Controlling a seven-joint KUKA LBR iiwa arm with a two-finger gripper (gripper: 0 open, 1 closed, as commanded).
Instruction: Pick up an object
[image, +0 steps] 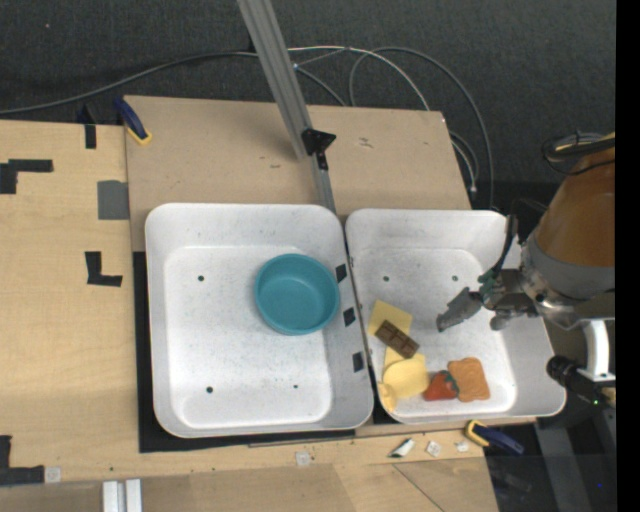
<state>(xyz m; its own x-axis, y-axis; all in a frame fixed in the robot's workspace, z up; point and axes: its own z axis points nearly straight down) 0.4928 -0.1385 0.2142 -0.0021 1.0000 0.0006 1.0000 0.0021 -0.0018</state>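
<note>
In the left bin (180, 300) sits a blue bowl (296, 292), upright, near the bin's right wall. The right bin (400, 235) holds small food-like items along its front: a yellow piece (390, 320) with a brown bar (401, 343) on it, a pale yellow lump (404, 379), a red piece (439, 386) and an orange-brown piece (469, 380). My gripper (462, 309) hangs over the right half of the right bin, above and behind the orange piece, with one dark finger pointing left. Nothing shows between its fingers.
A slanted grey metal pole (290, 100) crosses the bench behind the bins. Cables loop at the back. Small clamps with blue and yellow handles sit at the bench's far left corner (133, 120) and front right (492, 436). The arm's orange-banded body (580, 225) fills the right side.
</note>
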